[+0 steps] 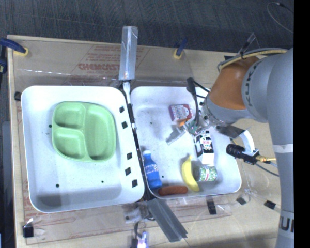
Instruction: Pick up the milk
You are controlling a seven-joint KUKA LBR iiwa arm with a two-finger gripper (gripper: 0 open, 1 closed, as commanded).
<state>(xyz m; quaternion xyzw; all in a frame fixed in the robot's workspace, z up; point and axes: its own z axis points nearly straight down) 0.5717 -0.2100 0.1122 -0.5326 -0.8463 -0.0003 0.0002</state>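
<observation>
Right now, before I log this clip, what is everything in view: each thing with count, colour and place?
bins: 2, white, side by side on the bench
divided plate: 1, light green, in the left bin
milk carton: 1, black and white, right bin, under the gripper
banana: 1, yellow, right bin, near the front wall
can: 1, green label, right bin, touching the banana's right side
bottle: 1, blue, right bin, along the left wall
sausage: 1, reddish brown, right bin, front edge
packet: 1, dark red, right bin, toward the back
clamps: blue, several, at the bench's back edge
arm: 1, grey with orange band, from the right
gripper: 1, dark, low over the right bin
</observation>
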